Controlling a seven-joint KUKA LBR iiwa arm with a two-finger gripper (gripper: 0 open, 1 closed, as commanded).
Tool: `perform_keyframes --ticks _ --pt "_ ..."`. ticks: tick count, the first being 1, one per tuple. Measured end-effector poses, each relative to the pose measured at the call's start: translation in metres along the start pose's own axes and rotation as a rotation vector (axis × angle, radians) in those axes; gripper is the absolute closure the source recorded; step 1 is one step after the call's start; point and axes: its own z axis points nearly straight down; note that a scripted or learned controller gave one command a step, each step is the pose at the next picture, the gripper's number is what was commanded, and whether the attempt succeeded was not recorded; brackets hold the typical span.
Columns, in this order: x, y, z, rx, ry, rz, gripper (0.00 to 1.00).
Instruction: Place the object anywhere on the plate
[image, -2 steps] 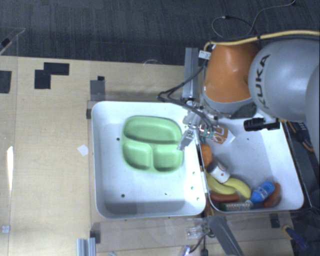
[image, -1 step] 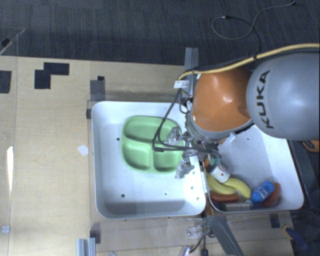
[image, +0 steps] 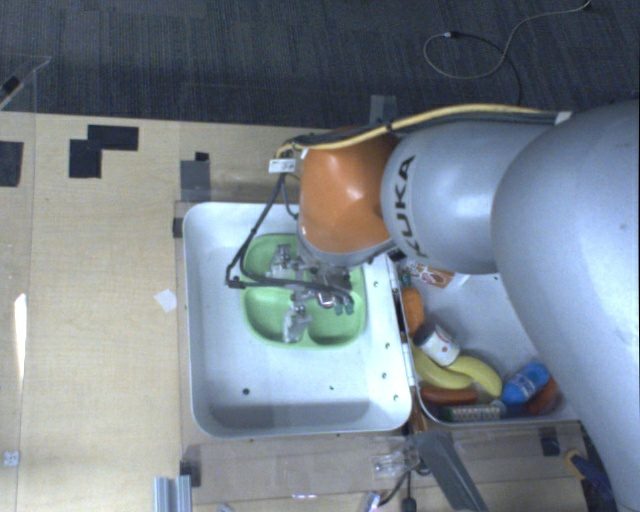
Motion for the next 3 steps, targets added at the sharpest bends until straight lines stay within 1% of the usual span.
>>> perform_keyframes --ticks 1,2,3 --pt "0.073 -0.052 -0.083 0.002 0.001 0.155 0.0" --pt "0.032 -0.157 -0.097 0.004 -0.002 0.253 0.0" --pt "0.029 -0.156 -0.11 0.003 -0.014 0.253 1.0"
